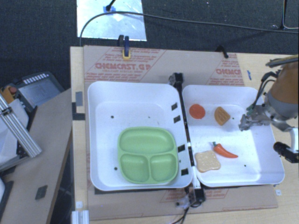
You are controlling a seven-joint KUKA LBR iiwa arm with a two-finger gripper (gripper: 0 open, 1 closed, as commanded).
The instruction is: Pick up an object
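The gripper (pixel 246 121) hung over the right side of the right bin (pixel 261 171), nothing between its fingers; whether they stood open or closed could not be told. In that bin lay a red disc (pixel 197 111) and a brown wedge (pixel 222 115) toward the far side, with a red pepper (pixel 225 150) and a toast slice (pixel 207 161) nearer. The left bin (pixel 105 101) held a green divided plate (pixel 147 154).
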